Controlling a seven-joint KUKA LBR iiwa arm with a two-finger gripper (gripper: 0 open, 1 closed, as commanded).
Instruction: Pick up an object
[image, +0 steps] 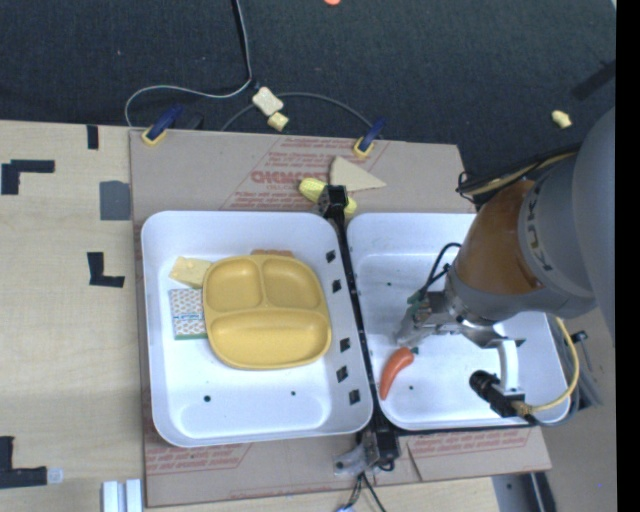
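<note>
In the right bin (440, 415), an orange-red carrot-shaped toy (395, 369) lies near the left wall, tilted with its tip toward the front. My gripper (413, 330) hangs directly over the toy's upper end, very close to it or touching it. The grey arm with its orange band (497, 248) covers the bin's right half. In the left bin (160, 330) sit a yellow divided plate (266, 310), a small checkered block (186, 312) and a pale yellow wedge (187, 269) next to the plate's left side.
A black fitting with a yellow cable (497, 392) hangs from the wrist near the right bin's front. Black clips (345, 345) line the divider between the bins. Yellow and tan pieces (340, 180) lie on the cardboard behind the bins.
</note>
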